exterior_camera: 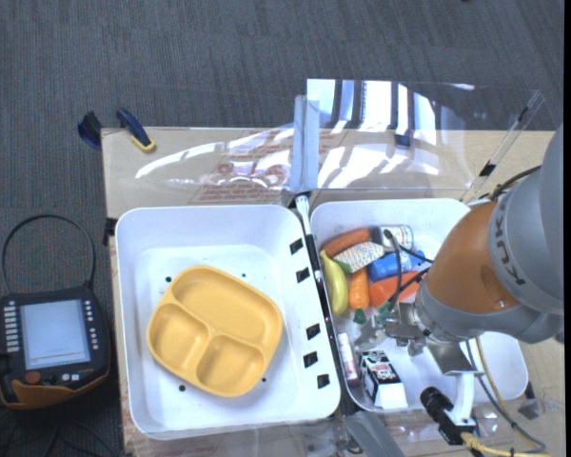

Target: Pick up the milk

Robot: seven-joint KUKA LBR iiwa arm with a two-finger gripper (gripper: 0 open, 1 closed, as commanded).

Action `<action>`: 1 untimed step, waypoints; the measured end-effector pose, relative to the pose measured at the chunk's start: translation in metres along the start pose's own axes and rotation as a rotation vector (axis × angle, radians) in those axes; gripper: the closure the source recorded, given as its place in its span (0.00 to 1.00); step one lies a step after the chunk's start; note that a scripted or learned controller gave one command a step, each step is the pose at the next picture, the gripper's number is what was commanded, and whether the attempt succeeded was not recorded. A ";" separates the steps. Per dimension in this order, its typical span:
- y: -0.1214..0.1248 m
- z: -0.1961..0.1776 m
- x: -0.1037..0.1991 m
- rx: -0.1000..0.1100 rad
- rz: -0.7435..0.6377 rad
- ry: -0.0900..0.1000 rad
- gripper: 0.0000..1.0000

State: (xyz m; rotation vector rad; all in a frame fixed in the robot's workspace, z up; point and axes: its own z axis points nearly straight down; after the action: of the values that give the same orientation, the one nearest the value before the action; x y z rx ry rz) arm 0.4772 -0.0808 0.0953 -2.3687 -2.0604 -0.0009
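**Reaching the milk at the lower edge of the right bin**

While the arm [485, 274] hangs over the right bin [457, 206], the milk carton [383, 377] lies at the lower middle of the frame, near that bin's bottom left corner, seemingly on its side with a dark printed face up. The gripper [400, 327] sits just above the carton in the picture, low among the clutter; whether it is released or clenched I cannot tell, and nothing can be seen held in it.

A clean pick probably means shifting toward the lower edge of the frame until centred over the carton, then closing across its narrower sides. A thin pink item [346, 355] lies just left of the carton, and the banana [335, 284] and carrot [359, 291] crowd the area above, so a straight descent should avoid nudging them. The left bin [133, 236] with the yellow plate [215, 330] plays no part.
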 end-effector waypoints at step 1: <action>-0.002 0.009 0.001 0.003 0.067 0.001 0.00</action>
State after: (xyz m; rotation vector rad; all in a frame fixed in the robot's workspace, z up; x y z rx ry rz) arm 0.4756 -0.0797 0.0866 -2.4349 -1.9778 0.0015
